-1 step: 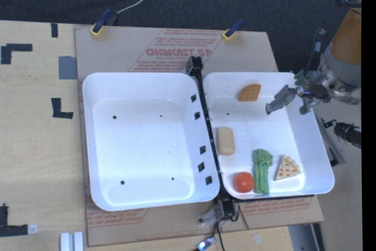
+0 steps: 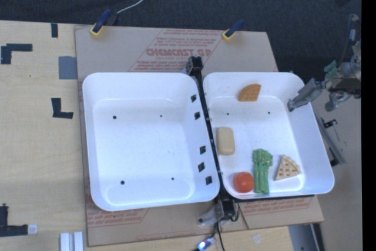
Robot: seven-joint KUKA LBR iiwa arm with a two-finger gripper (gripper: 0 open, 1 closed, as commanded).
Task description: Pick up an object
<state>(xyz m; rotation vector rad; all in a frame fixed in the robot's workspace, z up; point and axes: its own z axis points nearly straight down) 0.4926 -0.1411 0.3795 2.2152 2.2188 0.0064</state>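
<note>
Tomato (image 2: 244, 181) touches asparagus (image 2: 261, 171), whose long axis runs near-to-far, tip far.

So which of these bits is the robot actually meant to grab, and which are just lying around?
For the job (any could be picked up):
- orange waffle piece
- beige block
- green asparagus
- red tomato
- triangular wedge
- gripper at the right bin's edge

Just lying about:
- left bin
- two clamps
- cardboard sheet

left bin (image 2: 100, 91): open floor | right bin (image 2: 305, 126): 5 items crowd near half
</note>
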